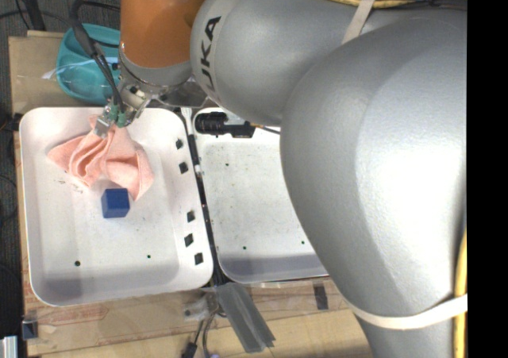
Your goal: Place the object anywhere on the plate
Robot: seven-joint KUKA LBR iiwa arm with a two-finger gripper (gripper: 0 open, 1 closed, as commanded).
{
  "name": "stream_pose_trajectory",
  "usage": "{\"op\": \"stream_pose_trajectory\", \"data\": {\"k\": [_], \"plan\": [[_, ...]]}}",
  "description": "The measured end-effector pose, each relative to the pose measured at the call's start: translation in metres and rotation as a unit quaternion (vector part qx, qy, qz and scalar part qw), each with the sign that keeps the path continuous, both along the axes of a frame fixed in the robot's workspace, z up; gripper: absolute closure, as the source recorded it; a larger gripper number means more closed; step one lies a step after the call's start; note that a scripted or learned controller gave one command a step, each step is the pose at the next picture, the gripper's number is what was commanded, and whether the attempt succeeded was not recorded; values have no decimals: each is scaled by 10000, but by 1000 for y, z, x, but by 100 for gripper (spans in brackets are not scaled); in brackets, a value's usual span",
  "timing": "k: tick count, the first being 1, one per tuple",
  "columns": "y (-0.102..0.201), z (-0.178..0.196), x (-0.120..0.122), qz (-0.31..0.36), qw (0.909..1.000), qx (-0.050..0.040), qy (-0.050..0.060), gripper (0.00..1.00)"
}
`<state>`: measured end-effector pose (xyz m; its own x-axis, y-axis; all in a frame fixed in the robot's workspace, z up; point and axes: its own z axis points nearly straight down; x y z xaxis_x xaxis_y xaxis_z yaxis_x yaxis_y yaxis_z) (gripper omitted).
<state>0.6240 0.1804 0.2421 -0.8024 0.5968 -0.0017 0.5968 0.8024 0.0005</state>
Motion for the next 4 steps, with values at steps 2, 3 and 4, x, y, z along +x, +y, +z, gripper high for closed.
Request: {"op": "stream_pose_trajectory", "data": {"k": [2,3,4], "plan": [[39,-31,-27,-2711,9626,-11,30,0],[23,-62,-81,-3220,9467,-15,24,0],[23,-52,-80,-3207,9472,-16,30,100]]}}
